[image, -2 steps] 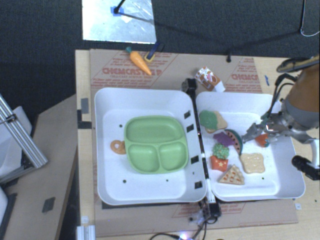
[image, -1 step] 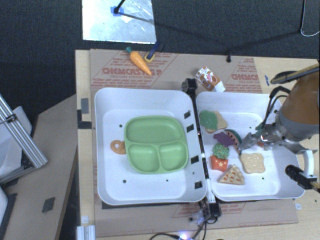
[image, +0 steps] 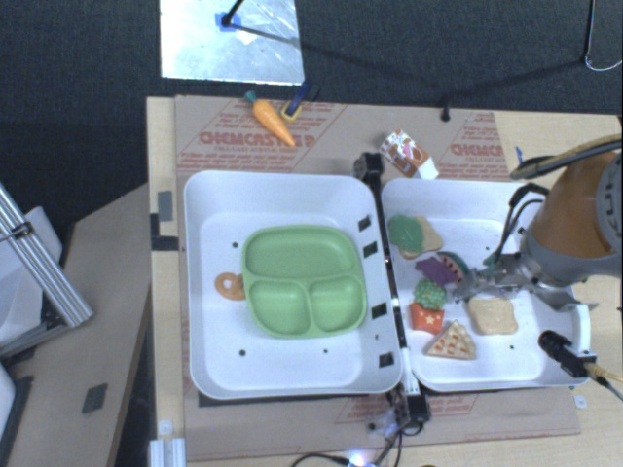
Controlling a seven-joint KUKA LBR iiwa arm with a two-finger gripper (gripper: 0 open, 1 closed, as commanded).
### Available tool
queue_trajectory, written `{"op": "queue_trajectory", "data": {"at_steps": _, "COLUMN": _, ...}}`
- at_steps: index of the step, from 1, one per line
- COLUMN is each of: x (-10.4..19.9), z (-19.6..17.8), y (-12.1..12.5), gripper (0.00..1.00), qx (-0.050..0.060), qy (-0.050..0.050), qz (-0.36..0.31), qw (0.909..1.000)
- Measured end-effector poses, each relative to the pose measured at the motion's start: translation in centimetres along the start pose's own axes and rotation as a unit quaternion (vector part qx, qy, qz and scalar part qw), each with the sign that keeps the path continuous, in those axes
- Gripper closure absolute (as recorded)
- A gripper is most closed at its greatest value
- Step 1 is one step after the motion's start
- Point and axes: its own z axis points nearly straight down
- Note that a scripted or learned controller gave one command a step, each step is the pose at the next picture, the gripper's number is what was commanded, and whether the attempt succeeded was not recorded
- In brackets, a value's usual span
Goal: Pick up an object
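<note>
The right bin holds several toy foods. There is a green and tan cookie, a purple piece, a broccoli and a red piece. A pizza slice and a bread slice lie there too. My gripper is low in this bin, reaching in from the right. Its tip sits just right of the purple piece and above the bread slice. No object is visibly lifted.
The left bin holds a green divided plate and a small orange ring. Behind the bins, a toy carrot and a snack packet lie on the cardboard. The arm's grey body overhangs the right bin's right side.
</note>
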Motion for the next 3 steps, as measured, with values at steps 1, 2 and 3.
{"op": "queue_trajectory", "data": {"at_steps": 1, "x": 0.0, "z": -1.2, "y": 0.2, "gripper": 1.0, "qx": -0.002, "qy": 0.0, "qz": 0.0, "qw": 1.0}}
{"op": "queue_trajectory", "data": {"at_steps": 2, "x": -0.8, "z": -7.3, "y": 0.6, "gripper": 1.0, "qx": 0.001, "qy": 0.001, "qz": -0.001, "qw": 1.0}}
{"op": "queue_trajectory", "data": {"at_steps": 3, "x": -1.3, "z": -13.5, "y": 1.4, "gripper": 1.0, "qx": 0.001, "qy": 0.001, "qz": -0.002, "qw": 1.0}}
